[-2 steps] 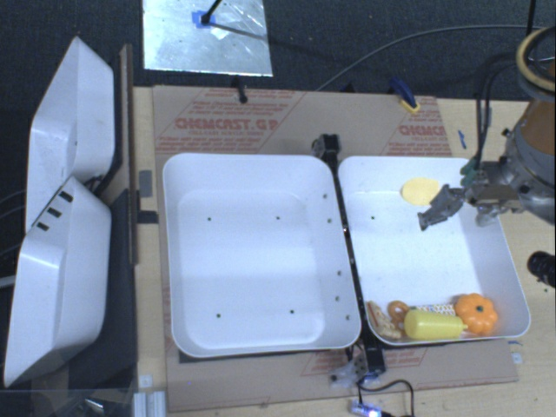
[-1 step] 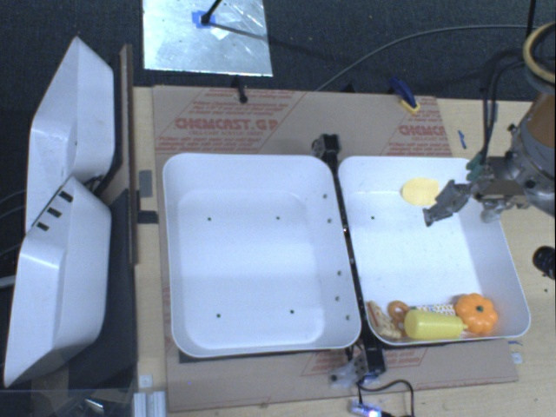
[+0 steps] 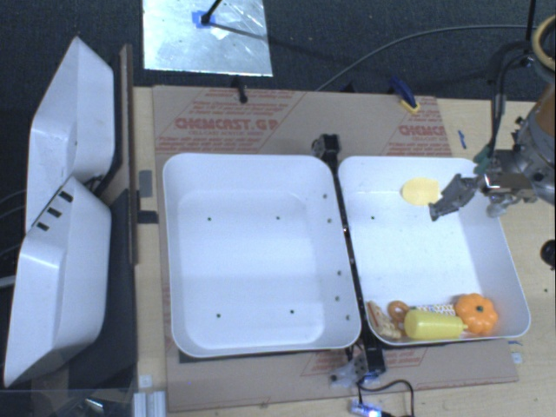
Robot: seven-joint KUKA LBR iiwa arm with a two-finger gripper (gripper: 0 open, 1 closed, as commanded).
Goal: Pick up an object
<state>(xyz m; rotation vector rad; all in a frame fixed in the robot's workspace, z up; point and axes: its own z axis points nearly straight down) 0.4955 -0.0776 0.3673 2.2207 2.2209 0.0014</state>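
My gripper [image 3: 452, 198] hangs over the upper right part of the right bin [image 3: 408, 250], just right of a flat pale yellow disc [image 3: 420, 190] that lies near the bin's back wall. Nothing shows in the gripper. Along the bin's front edge lie an orange pumpkin [image 3: 477, 312], a yellow block [image 3: 432, 324], a small brown pretzel [image 3: 398, 311] and a short string of white beads [image 3: 436, 307].
The left bin [image 3: 252, 250] sits beside the right one, with a black divider [image 3: 346, 233] between them. Both rest on a cardboard sheet [image 3: 226, 120]. White housings [image 3: 65, 207] stand at far left. A metal plate [image 3: 207, 23] and cables lie behind the bins.
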